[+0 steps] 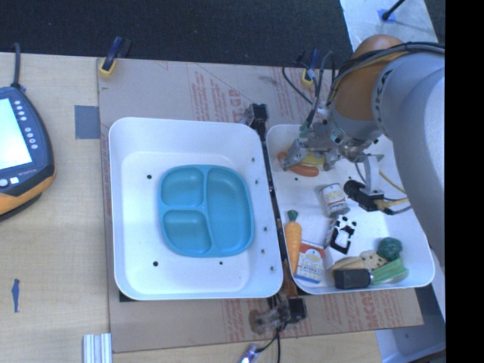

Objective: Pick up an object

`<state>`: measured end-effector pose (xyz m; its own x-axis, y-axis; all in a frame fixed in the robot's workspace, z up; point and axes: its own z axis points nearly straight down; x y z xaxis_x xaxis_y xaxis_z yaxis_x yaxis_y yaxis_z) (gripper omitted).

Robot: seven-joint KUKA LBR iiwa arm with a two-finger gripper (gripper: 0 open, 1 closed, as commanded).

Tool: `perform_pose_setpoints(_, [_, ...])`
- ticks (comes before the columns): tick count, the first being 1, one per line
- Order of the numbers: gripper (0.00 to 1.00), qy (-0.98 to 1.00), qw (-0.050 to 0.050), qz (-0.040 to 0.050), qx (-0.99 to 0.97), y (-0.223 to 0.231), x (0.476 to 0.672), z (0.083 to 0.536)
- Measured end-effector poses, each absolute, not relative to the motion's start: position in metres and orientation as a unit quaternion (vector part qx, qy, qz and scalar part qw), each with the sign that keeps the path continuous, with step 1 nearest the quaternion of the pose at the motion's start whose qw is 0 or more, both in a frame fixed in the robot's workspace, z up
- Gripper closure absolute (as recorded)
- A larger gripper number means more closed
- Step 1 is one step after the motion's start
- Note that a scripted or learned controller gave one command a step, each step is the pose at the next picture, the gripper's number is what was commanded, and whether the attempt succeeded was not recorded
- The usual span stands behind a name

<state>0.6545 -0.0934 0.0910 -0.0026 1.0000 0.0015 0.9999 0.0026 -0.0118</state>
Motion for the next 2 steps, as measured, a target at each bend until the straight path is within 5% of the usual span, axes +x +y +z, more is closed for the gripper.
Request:
perform_pose_setpoints(1, [1.00, -0.709, 0.006, 0.0047, -0.705, -0.094, 0.654, 0.101])
perform_pose_setpoints(2, [1.00, -0.709, 0.001, -0.0002, -0.705, -0.027, 0.613, 0.193])
